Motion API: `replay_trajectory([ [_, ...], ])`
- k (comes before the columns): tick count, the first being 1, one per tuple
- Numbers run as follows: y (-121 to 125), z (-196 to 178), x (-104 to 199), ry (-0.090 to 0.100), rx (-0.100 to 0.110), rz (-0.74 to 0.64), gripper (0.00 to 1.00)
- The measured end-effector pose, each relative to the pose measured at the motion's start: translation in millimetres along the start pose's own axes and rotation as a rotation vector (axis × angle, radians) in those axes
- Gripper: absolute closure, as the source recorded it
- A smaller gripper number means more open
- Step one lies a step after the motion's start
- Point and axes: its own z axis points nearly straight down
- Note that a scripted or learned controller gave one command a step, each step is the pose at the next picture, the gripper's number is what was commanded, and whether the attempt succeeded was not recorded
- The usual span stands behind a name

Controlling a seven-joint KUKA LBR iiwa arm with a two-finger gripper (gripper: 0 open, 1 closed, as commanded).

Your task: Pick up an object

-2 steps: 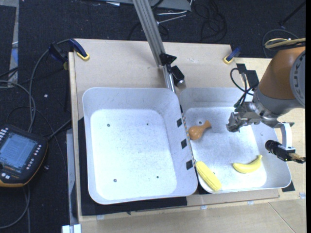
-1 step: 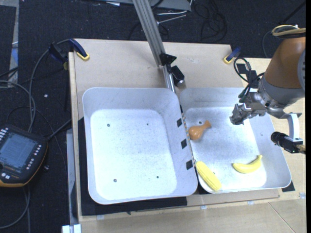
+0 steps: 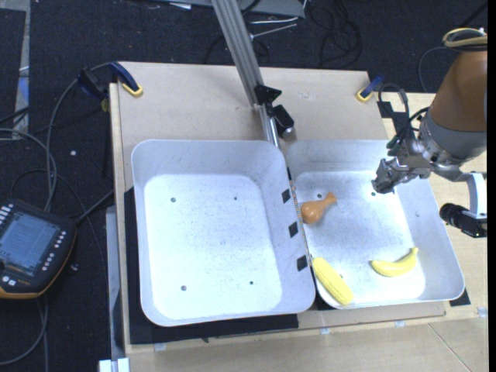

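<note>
Three items in right bin [image 3: 434, 208]: drumstick [image 3: 317, 208], corn [image 3: 332, 280], banana [image 3: 394, 263]; end effector [image 3: 384, 180] state unclear; no legible writing.

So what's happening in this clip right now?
A KUKA arm reaches in from the right over the right-hand bin, its gripper near that bin's far right side. Nothing shows between its fingers. Three toy foods lie in that bin: a chicken drumstick near the divider, a corn cob at the near left corner, and a banana towards the near right. No pick has happened yet, judging from this view.
</note>
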Motion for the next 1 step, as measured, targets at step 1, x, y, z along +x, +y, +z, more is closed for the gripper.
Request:
replay_trajectory([
  [1, 17.0, 0.0, 60.7, 0.002, 0.001, -0.005, 1.0],
])
